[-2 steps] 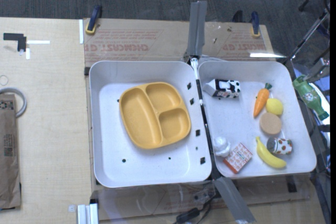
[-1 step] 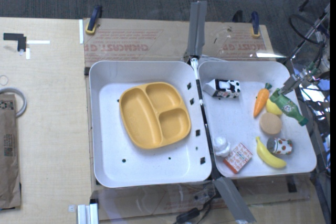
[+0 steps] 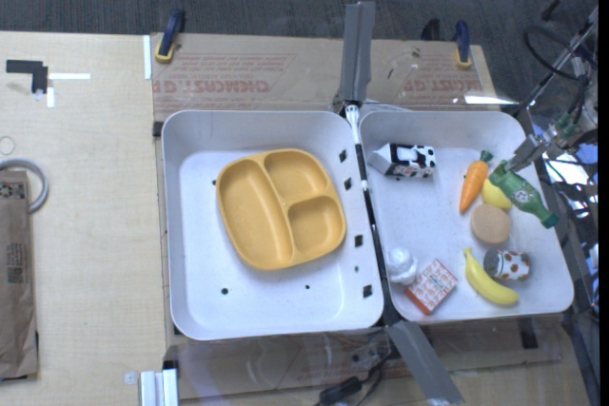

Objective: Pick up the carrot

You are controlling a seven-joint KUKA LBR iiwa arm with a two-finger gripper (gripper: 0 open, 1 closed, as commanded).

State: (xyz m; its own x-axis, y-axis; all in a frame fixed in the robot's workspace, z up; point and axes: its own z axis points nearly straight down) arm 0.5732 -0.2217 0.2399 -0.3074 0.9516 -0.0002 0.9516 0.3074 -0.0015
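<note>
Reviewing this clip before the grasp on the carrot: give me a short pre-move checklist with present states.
1. carrot in view in the right bin: ok.
2. Carrot top uncovered: ok.
3. Room around it: not ok, lemon and green bottle crowd its right side.
4. Left side free of the toy cow: ok.
5. Gripper state: cannot tell.

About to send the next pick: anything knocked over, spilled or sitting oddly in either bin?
Nothing spilled or damaged. In the right bin the green bottle lies on its side against the far right wall, and the carrot lies next to a lemon. The yellow plate sits flat in the left bin.
</note>
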